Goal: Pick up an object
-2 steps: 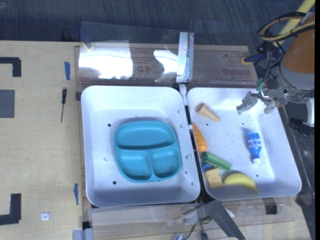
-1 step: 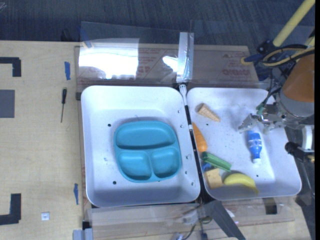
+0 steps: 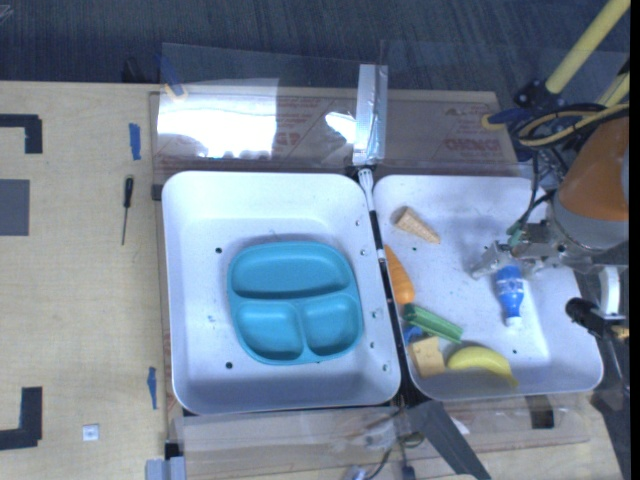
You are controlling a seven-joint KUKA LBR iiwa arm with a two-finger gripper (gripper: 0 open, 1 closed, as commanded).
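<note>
The closest thing to the gripper (image 3: 508, 255) is a small blue-and-white tube (image 3: 510, 295), lying in the right bin (image 3: 560, 363) just below the metal fingers, cap end pointing toward the bin's near side. The tube looks like it's right under the fingertips, but honestly I can't tell if the jaws are spread or pressed together, or whether they're touching it at all. Around the tube there's a fair patch of bare white floor, especially toward the right wall and the far edge. The clutter is over by the left wall of that bin: an orange carrot (image 3: 399, 278) hugging the divider, a green piece (image 3: 433, 322) below it, a tan block (image 3: 427, 356) and a yellow banana (image 3: 480, 359) down along the near edge. A tan cone-shaped thing (image 3: 415, 224) sits alone nearer the far left corner. The left bin (image 3: 190, 268) holds a blue divided tray (image 3: 295, 300) sitting roughly in the middle, with open margin on all sides.
</note>
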